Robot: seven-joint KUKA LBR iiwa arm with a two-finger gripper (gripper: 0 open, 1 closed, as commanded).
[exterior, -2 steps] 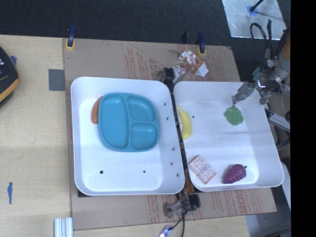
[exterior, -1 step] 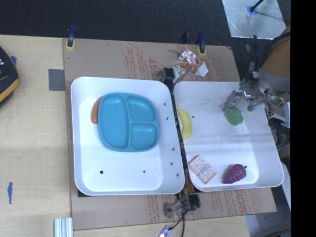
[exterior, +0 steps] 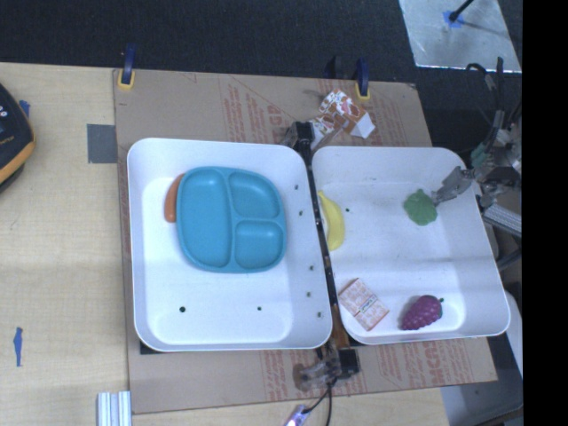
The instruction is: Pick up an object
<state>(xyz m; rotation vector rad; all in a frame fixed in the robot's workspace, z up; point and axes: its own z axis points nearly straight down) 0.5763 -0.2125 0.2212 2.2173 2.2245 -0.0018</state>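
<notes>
Camera view: fixed, looking down at a slant on a counter that carries two shallow white bins side by side.
Left bin: holds a blue divided plate; an orange object shows from under the plate's left edge.
Right bin: holds a green object, a purple grape bunch, a small printed packet and a yellow object.
Green object: lies in the upper right part of the right bin, apart from the other items.
Gripper: reaches in from the right edge of the right bin; its tip sits just beside the green object, at that object's upper right.
Gripper state: cannot tell whether it is apart or together; the tip is too small and dark to resolve.
Contact: cannot tell whether the gripper touches the green object; nothing is visibly clamped.
Purple grape bunch: near the bin's lower right corner, well apart from the gripper.
Printed packet: just left of the grape bunch, near the bin's lower edge.
Yellow object: against the right bin's left wall, beside the divide between the bins.
Wrapper: lies on the cardboard sheet beyond the bins.
</notes>
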